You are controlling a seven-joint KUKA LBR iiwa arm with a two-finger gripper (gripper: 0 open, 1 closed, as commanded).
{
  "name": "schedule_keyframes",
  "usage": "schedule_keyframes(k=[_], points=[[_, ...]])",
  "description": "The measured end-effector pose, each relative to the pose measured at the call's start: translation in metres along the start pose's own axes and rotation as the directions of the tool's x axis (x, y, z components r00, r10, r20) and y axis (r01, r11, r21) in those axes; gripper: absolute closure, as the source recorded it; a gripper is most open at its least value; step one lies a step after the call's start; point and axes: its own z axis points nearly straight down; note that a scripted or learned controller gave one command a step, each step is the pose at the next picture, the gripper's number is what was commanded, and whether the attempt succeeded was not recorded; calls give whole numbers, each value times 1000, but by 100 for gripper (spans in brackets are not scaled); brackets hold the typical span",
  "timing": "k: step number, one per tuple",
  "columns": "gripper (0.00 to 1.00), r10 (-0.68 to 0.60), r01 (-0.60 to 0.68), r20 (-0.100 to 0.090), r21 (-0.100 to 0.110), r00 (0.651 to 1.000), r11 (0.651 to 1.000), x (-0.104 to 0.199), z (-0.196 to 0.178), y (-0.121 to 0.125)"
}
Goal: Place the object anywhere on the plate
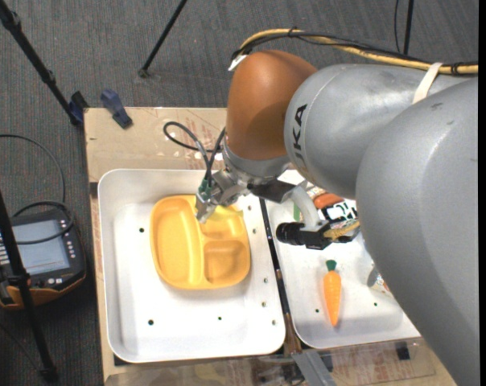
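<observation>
On the floor at far left sits one teach pendant [35, 254] with a grey screen, and a black stand leg crosses in front of it. One blue clamp [114, 108] grips the back left corner of the wooden bench [146, 139]. A single black cable loop [181, 135] lies on the bare board behind the bins.

There are two white bins. The left bin [118, 296] holds one yellow divided plate [179, 248], set slightly askew. It has three compartments, one long one on its left and two smaller ones on its right. All three look bare.

The gripper [204, 207] hangs over the plate's far rim, about where the long compartment meets the upper small one. The wrist above it blocks the view, so I cannot tell whether it is open or shut, or whether it has hold of anything.

The right bin [364, 316] holds one toy carrot [331, 297], orange with a green top. It lies lengthwise near the front, well apart from the plate and from the gripper. Further back in that bin is one more item [337, 209] in orange, white and black. It is half hidden under the arm and I cannot make out what it is.

The grey arm [372, 135] and its orange band [263, 103] cover the back of the right bin and part of the gap between the bins.
</observation>
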Motion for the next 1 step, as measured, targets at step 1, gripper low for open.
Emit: schedule_keyframes(k=[1], points=[[100,-47,47,1,-1,999,999,6,-19,0]])
